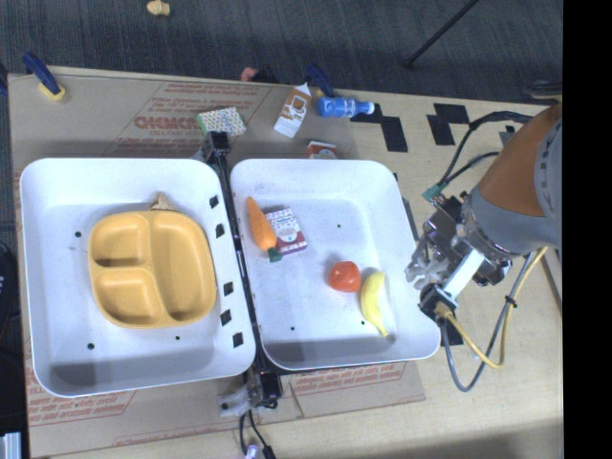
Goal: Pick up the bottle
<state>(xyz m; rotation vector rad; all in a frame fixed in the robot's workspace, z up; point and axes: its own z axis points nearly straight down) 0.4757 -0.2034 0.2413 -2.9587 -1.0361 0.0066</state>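
bench (497, 419), bottle (342, 108) beyond bins (316, 175)

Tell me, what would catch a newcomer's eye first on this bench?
Probably the yellow divided plate sitting in the left bin, bright against the white. Next, the right bin with its toy food: a carrot, a tomato and a banana. The arm's end effector hangs by that bin's right rim, while the blue bottle lies on the bench behind the bins.
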